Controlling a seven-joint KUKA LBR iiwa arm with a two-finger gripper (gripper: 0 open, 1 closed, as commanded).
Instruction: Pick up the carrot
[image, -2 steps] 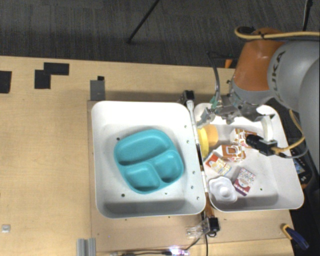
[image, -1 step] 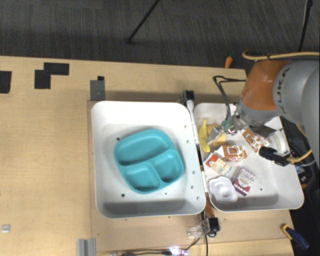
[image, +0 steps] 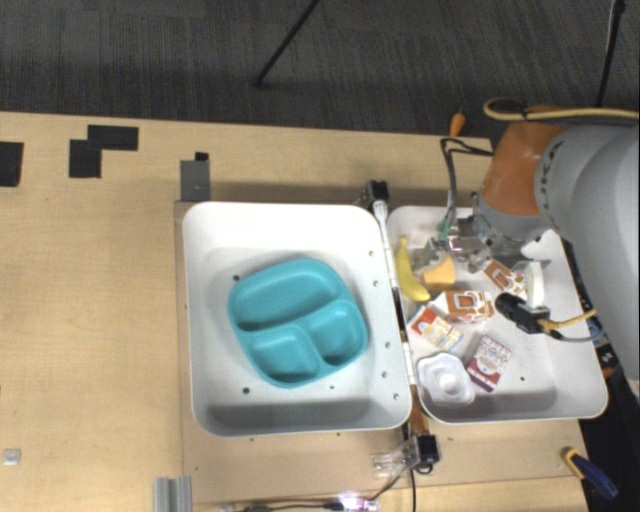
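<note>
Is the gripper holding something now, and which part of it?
It cannot be told: the gripper is low in the right bin, among the items beside the banana.

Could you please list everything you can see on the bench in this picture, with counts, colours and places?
Shallow white bins: two, side by side on the wooden bench.
Teal plastic divided tray: one, in the left bin.
Yellow banana: one, left edge of the right bin.
Orange wedge-shaped piece: one, beside the banana; identity unclear.
Small red-and-white packets: several, middle of the right bin.
White round cup: one, near front of the right bin.
Grey arm with orange band: one, over the right bin.
Gripper: one, above the orange piece.
</note>
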